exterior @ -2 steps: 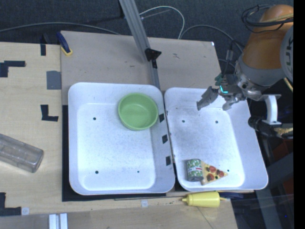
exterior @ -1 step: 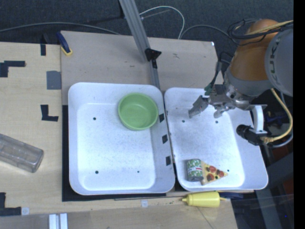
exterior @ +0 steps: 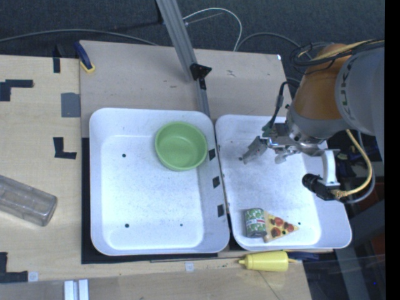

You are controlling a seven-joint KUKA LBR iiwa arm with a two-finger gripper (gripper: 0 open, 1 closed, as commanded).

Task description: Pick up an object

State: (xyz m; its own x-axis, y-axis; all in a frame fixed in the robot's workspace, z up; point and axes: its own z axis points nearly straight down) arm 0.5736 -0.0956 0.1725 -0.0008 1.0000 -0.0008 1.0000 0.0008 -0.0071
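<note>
My gripper (exterior: pixel 267 152) hangs over the upper part of the right bin (exterior: pixel 250 186), its two grey fingers spread apart with nothing between them. A small green can (exterior: pixel 254 222) lies near the front of that bin, touching a toy pizza slice (exterior: pixel 279 225) on its right. Both sit well below the gripper in the view. A green bowl (exterior: pixel 180 145) rests upright at the back right of the left bin (exterior: pixel 125 192).
A yellow mustard bottle (exterior: pixel 270 261) lies on the bench just in front of the right bin. A clear plastic container (exterior: pixel 24 200) lies at the far left. A grey pole (exterior: pixel 178 33) slants down to the gap between the bins.
</note>
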